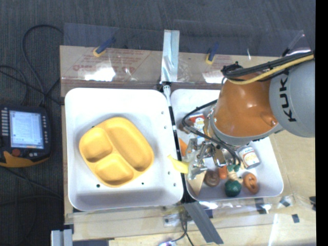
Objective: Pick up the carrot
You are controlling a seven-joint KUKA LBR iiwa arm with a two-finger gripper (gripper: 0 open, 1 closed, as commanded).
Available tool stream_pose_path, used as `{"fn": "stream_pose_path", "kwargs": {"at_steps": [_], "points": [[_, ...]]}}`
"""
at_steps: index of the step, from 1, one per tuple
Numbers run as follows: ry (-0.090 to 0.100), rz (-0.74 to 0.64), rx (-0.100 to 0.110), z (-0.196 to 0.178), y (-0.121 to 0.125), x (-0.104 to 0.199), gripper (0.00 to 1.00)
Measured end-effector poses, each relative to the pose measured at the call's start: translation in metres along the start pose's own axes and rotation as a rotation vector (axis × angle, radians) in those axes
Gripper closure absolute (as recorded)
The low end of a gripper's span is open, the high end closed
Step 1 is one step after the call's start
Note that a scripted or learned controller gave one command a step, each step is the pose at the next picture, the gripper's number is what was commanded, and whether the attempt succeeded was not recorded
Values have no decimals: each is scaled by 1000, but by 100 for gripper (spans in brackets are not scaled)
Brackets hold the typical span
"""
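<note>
The desk point(118, 60) carried two white bins side by side. The left bin point(82, 188) held a yellow divided tray point(116, 151), lying apart from the rest, plainly no part of this job. The arm point(246, 106) reached in from the right and hung low over the right bin point(274, 186), its orange band covering much of that bin's middle. Below it the claw point(201, 160) sat near the bin's left wall, among a clutter of small toy foods. Whether it was open or closed could not be told, so no grasp could be claimed. A thin orange sliver point(183, 147) against the left wall, just beside the claw, was probably the carrot, which would explain the arm crowding that edge. A green ball point(232, 188) and an orange-brown piece point(250, 182) lay nearer the front wall.
</note>
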State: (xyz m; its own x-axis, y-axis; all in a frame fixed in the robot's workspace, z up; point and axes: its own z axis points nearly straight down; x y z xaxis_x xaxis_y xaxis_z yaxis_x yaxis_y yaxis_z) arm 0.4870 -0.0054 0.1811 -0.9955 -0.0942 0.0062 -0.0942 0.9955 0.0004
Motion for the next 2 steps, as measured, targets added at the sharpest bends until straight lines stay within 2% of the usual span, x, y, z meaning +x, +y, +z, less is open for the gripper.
{"fn": "stream_pose_path", "kwargs": {"at_steps": [1, 2], "points": [[-18, 11, 5, -151, -85, -16, 100], [-6, -433, 0, -100, -109, -18, 100]]}}
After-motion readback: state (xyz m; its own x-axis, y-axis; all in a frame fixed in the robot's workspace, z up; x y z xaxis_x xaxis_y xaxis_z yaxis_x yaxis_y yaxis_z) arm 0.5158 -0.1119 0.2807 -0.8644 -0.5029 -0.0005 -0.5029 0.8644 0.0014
